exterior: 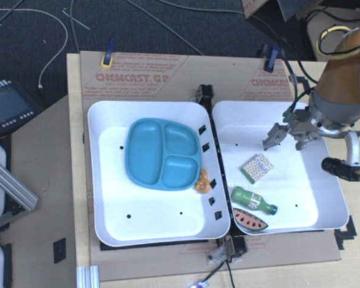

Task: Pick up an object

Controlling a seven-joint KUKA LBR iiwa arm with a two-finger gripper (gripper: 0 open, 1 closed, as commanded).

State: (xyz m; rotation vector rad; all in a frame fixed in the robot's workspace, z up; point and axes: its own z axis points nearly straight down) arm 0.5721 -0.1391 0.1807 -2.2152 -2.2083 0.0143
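Observation:
My gripper (286,138) hangs over the back part of the right bin (330,215), fingers spread open with nothing between them. Just in front of it and to the left lies a small green-and-white patterned packet (257,168). Nearer the bin's front lie a green bottle (253,200) on its side and a watermelon slice toy (251,221) at the front left corner. In the left bin (108,209) rests a blue divided plate (162,153), with a small orange-brown toy (202,182) at its right edge.
A black divider with clips (209,155) runs between the two bins. The grey arm with its orange band (343,77) comes in from the right above the right bin. Cables trail over the dark floor behind the bench.

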